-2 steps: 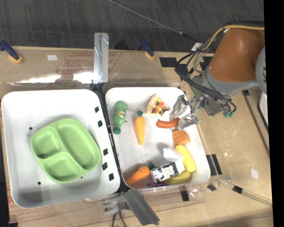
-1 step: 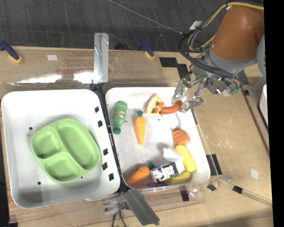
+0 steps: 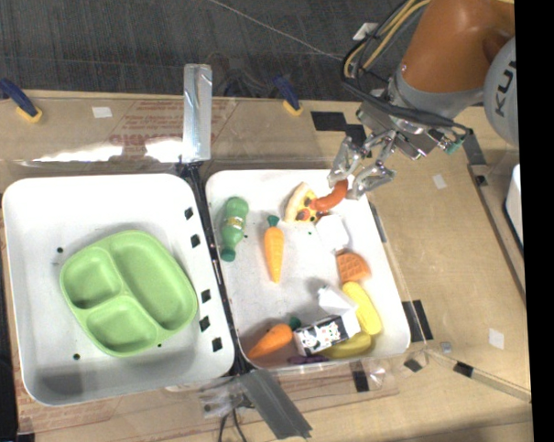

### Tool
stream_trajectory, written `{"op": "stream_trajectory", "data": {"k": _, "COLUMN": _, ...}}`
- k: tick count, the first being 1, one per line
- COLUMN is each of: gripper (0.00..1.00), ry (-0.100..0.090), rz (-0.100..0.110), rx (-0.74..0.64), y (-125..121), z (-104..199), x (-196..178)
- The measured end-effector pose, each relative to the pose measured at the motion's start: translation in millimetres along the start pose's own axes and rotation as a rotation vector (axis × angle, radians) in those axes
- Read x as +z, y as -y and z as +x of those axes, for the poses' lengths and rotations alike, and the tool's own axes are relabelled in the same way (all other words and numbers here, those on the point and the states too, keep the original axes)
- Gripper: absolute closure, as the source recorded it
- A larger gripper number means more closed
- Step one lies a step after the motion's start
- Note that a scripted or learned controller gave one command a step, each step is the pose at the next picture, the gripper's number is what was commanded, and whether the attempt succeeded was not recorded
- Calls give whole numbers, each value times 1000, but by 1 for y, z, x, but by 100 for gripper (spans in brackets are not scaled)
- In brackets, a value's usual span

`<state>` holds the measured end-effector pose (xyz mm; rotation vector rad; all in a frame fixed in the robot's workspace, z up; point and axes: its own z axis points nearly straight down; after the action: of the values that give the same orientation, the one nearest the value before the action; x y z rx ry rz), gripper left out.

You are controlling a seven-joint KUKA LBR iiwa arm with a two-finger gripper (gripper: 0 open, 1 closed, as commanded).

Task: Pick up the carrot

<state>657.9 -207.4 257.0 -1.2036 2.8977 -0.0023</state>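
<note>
The jaws of the gripper (image 3: pixel 360 178) hang over the far right corner of the right bin (image 3: pixel 248 185). Whether they are parted or closed cannot be told from this slanted view, since the metal linkage blurs together there. A curved red-orange toy (image 3: pixel 332 198) lies with its upper end right at the jaw tips. It may be touching them, but nothing shows it gripped.

Just beyond that toy, further left in the view, sits a pizza slice (image 3: pixel 300 203). Past the slice is the carrot (image 3: pixel 274 250). It lies flat on the bin floor, near the middle of the bin's far half and apart from its neighbours.

From the jaws the carrot therefore lies leftward in the view and toward the near edge, with the red toy and the slice roughly on the line between them. Its long axis runs nearly far-to-near, with the green top (image 3: pixel 272 223) at the far end and the point toward the near edge. By my reckoning, a grasp would want the jaws closing across that axis at mid-body.

A green bottle (image 3: pixel 231 227) lies beside the carrot on its left, close but not touching. A second orange, carrot-like piece (image 3: pixel 272 339) rests among the clutter at the near wall
</note>
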Motion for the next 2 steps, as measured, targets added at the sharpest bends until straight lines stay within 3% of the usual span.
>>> {"op": "stream_trajectory", "data": {"k": 1, "gripper": 100, "ry": -1, "rz": -3, "rx": -313, "y": 0, "z": 0, "x": 10}}
{"op": "stream_trajectory", "data": {"k": 2, "gripper": 100, "ry": 1, "rz": 0, "rx": -504, "y": 0, "z": 0, "x": 8}}
